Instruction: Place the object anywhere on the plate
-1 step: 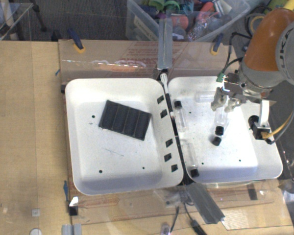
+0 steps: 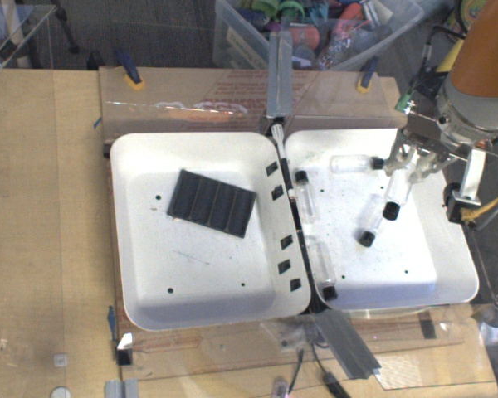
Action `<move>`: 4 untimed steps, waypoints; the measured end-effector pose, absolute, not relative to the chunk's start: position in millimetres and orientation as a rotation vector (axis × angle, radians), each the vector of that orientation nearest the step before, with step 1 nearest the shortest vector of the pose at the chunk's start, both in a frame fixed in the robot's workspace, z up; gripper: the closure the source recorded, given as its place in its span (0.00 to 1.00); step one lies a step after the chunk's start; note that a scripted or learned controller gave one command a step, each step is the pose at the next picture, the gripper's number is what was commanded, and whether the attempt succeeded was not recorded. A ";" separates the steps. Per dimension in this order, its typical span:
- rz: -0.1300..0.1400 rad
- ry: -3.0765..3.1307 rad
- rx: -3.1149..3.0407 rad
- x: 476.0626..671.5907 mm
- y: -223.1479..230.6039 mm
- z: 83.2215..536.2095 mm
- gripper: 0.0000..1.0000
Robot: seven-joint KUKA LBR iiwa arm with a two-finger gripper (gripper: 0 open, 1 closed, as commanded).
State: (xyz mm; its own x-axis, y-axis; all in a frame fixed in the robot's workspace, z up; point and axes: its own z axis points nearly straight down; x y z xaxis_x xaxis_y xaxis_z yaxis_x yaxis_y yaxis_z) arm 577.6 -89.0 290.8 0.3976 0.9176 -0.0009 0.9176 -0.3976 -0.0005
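A dark ribbed rectangular plate [image 2: 212, 204] lies flat in the left bin [image 2: 141, 288], turned a little clockwise. Several clear tubes with black caps are in the right bin [image 2: 432, 280]. One tube [image 2: 393, 194] slants down from right under my gripper [image 2: 413, 162], black cap lowest; its top end meets the gripper, and the hold itself is hidden from this angle. A second tube [image 2: 370, 222] lies just left of and below it. The gripper hovers over the right bin's upper right part, far to the right of the plate.
More tubes lie at the right bin's back [image 2: 349, 164] and along the divider [image 2: 304, 196] [image 2: 319, 264]. Black clips [image 2: 279, 219] line the ridge between the bins. A clear tub of coloured toys [image 2: 315, 11] stands behind the bins.
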 end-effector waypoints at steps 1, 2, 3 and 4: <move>-0.002 1.598 2.705 550.6 -118.5 395.6 1.00; -0.002 1.598 2.705 550.6 -118.1 395.5 0.00; -0.003 1.602 2.700 551.6 -117.3 405.5 1.00; 0.001 1.913 2.488 518.9 -170.6 435.1 1.00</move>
